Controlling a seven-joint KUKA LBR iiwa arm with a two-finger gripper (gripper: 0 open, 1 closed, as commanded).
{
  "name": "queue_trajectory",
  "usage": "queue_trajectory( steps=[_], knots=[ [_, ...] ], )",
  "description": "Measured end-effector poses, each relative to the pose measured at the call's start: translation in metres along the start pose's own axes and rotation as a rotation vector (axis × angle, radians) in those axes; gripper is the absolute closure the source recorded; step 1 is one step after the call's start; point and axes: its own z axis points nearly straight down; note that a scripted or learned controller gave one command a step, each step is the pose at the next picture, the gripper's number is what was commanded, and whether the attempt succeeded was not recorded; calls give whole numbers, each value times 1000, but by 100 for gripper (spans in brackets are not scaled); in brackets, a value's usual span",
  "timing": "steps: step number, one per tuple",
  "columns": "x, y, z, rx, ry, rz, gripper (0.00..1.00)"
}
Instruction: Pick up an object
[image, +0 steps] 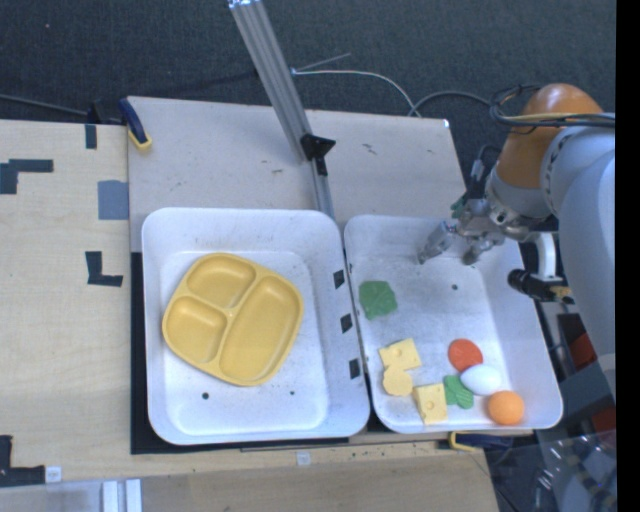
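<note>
1. Orange ball (506, 408), white egg (482, 379) and cheese pieces (401, 354) lay at your right bin's (520, 320) near end.
2. Yellow tray (233, 317) sat in the left bin (160, 300).
3. Farther back, the gripper (449, 249) hung over the right bin's far end, fingers seemingly spread, holding nothing.

The single camera was fixed above the bench, looking down at a slant. It took in the left bin (155, 300) and right bin (520, 330) whole, from moderate height.
</note>
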Motion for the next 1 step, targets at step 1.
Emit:
queue_trajectory(
  steps=[1],
  knots=[
    [0,1,0,4,1,1,0]
  ],
)
